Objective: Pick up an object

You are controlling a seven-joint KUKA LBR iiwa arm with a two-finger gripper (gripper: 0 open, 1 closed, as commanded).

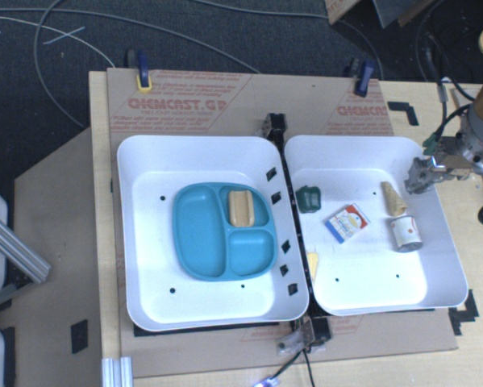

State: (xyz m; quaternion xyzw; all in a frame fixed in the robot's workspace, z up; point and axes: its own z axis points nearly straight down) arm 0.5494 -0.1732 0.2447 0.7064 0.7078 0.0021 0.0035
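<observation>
My gripper (419, 177) hangs over the right rim of the right bin (370, 297), at the end of the arm (475, 135) coming in from the right. Just left of and below it lies a small tan cone-shaped piece (393, 198). Below that rests a small white and red can (405, 233) on its side. A blue, white and red packet (347, 222) lies near the bin's middle. A dark green block (309, 199) sits near the left wall, and a small yellow piece (312, 265) lies against that wall lower down. Nothing shows in the gripper.
The left bin (144, 289) holds a blue divided plate (201, 236) with a tan block (241, 208) in its upper right compartment. Black clips (275, 126) join the bins along the middle. Blue clamps (143, 69) hold the cardboard base at the back.
</observation>
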